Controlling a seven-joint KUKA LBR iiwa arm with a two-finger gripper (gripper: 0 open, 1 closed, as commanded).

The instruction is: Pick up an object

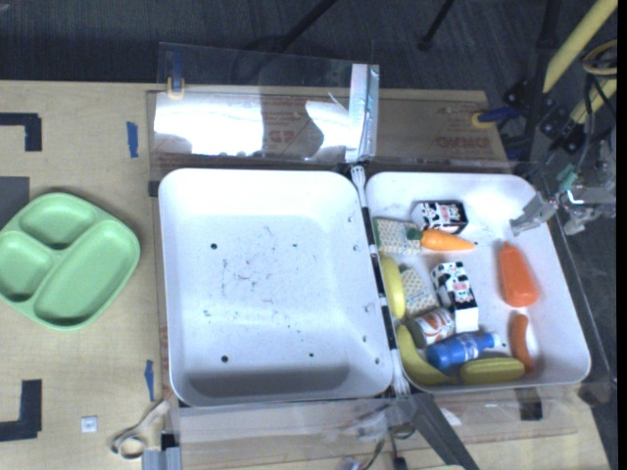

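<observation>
Nearest the camera, along the near wall of the right bin [578,355], lie a yellow-green oblong piece [492,368] and a blue bottle [460,349] resting against the curved end of a banana [416,358]. That bin holds all the candidates for picking. A second yellow banana-like piece [394,287] runs along its left wall, with a small cow-patterned carton [456,290] just to its right and a brown-and-white packet [436,323] between that carton and the blue bottle. Farther back sit a carrot [449,242] with a green tip pointing left, a black-and-white carton [439,213] just beyond it, and a pale speckled pad [392,233] at the left wall. On the right side of the bin an orange oblong item [516,274] lies apart from the others, and a smaller orange-and-white one [520,339] sits near it toward the front. The gripper [534,213] hangs at the bin's far right corner, above the white floor and well apart from every object; its metal fingers are too small and blurred to tell whether they are apart or together, and nothing shows between them. The left bin [196,262] has a bare white floor with a few dark specks. Behind it stands a clear plastic sheet [265,116]. On the wooden bench [78,380], well to the left, rests a green divided plate [64,259].
</observation>
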